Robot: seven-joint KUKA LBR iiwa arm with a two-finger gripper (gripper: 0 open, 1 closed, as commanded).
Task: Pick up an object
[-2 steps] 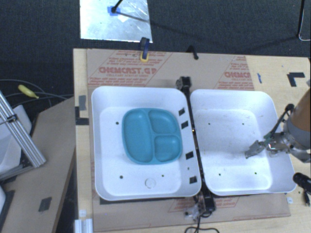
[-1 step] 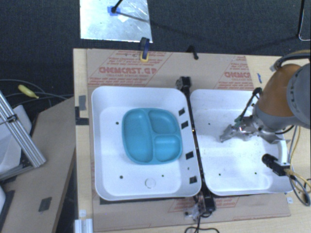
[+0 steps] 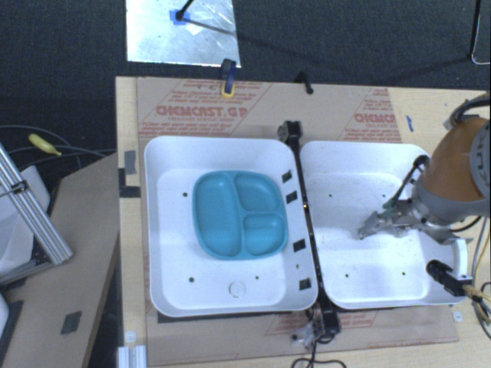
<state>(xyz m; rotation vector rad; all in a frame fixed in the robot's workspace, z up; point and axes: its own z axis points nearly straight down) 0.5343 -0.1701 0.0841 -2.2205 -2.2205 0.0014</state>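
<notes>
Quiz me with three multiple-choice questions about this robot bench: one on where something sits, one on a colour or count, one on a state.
1. Where does the divided plate lie?
A. In the left bin
B. In the right bin
C. On the cardboard outside both bins

2. What colour is the plate?
A. Red
B. Blue
C. Yellow

3. How does the plate rest?
A. Flat, compartments facing up
B. Standing on its edge
C. Flipped face down

Answers: 1 A, it lies within the left bin's walls, while the gripper is over the right bin. 2 B, it is light blue against white. 3 A, its three compartments show from above.
</notes>
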